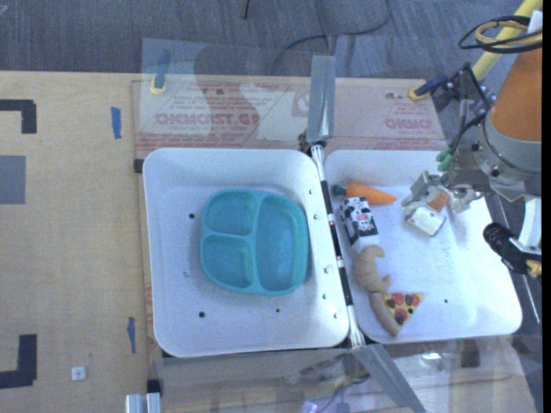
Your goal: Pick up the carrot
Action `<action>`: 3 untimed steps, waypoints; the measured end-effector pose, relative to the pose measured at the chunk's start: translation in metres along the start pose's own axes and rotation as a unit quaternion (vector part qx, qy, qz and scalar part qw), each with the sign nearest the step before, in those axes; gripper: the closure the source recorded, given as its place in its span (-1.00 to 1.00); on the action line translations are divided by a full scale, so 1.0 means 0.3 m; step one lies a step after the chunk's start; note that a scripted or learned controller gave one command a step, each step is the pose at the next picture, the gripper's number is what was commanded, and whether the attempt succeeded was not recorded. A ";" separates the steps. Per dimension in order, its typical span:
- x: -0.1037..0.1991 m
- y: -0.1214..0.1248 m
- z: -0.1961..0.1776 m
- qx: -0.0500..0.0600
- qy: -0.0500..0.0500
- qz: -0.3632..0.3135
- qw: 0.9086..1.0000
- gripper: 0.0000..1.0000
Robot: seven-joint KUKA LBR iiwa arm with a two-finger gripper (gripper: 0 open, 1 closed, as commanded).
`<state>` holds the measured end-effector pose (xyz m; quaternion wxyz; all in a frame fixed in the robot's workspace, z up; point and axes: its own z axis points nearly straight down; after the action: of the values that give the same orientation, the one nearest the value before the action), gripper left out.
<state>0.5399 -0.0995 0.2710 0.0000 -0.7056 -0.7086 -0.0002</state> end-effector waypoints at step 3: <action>-0.074 0.461 0.545 -0.017 -0.001 -0.024 1.000 -1.00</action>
<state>0.6783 -0.1211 0.1074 -0.0130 -0.6884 -0.7251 -0.0114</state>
